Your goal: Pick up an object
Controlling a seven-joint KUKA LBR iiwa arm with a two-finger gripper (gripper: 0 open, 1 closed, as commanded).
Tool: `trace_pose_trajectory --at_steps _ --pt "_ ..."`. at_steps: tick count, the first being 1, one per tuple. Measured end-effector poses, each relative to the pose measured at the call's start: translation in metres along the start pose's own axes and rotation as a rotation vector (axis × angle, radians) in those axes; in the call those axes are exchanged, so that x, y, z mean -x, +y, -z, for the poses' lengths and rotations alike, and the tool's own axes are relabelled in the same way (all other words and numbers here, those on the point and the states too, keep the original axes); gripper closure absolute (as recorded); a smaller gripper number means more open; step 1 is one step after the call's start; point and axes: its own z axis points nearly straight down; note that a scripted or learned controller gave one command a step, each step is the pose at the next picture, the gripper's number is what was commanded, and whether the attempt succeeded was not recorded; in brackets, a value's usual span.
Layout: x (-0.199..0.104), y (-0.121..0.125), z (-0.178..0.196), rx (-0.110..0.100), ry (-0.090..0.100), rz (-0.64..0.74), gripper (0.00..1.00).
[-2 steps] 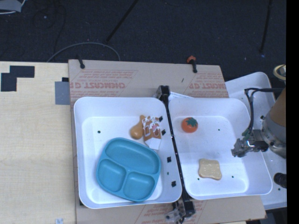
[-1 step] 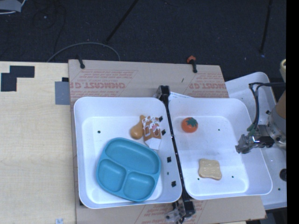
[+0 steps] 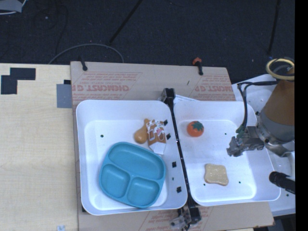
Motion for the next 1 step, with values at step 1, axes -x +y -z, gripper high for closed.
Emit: trace_pose_trajectory --at_steps 1 --pt "-0.0544 0.018 -0.0094 0.0 -0.001 0.0 1.0"
